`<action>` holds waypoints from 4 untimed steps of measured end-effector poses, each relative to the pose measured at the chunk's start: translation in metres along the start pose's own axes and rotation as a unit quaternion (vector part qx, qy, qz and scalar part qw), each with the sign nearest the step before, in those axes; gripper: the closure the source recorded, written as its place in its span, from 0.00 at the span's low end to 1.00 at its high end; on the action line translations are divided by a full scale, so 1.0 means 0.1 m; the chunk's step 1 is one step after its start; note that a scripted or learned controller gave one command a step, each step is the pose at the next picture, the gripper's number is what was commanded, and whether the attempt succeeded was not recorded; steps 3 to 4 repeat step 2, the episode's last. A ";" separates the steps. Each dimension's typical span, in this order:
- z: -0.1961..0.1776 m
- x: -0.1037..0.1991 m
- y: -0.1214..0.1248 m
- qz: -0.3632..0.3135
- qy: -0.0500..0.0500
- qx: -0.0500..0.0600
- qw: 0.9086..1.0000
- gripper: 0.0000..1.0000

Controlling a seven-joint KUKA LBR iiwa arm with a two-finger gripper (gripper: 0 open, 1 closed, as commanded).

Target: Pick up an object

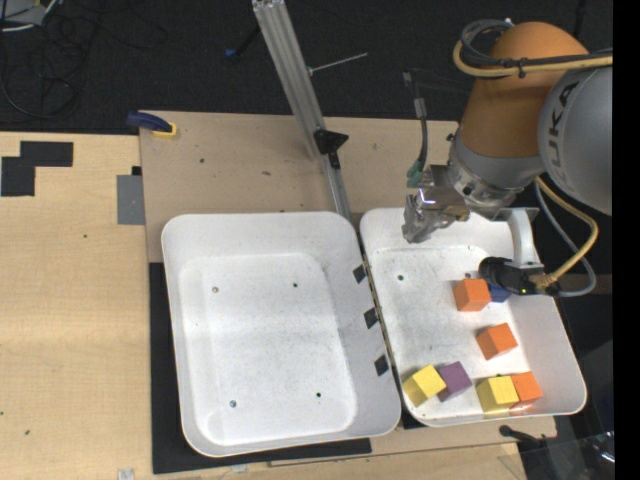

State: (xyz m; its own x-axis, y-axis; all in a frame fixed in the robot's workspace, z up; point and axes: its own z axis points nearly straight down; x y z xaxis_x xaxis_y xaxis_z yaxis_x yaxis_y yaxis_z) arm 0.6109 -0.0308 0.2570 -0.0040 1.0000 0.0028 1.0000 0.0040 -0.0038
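While hanging from the grey arm (590,138) with its orange band (520,78), gripper (420,230) hovering over the far edge of the right bin (400,238), nothing visible between its tips; whether spread or closed, impossible to tell. Lying nearest, toward the right: an orange cube (471,294), touching a small blue piece (498,292) at its right. Sitting just below: a second orange cube (496,340). Resting along the near rim: a yellow cube (425,383) touching a purple cube (455,377), then another yellow cube (496,393) pressing against a third orange cube (526,387). Lying alongside on the surface (70,318): the left bin (190,238).
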 end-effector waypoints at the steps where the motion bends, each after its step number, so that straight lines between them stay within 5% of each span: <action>1: 0.00 0.44 -0.20 0.000 0.000 0.001 1.000 1.00; 2: 0.01 0.91 -0.32 0.000 0.000 0.001 1.000 1.00; 4: 0.01 0.91 -0.32 0.000 0.000 0.001 1.000 1.00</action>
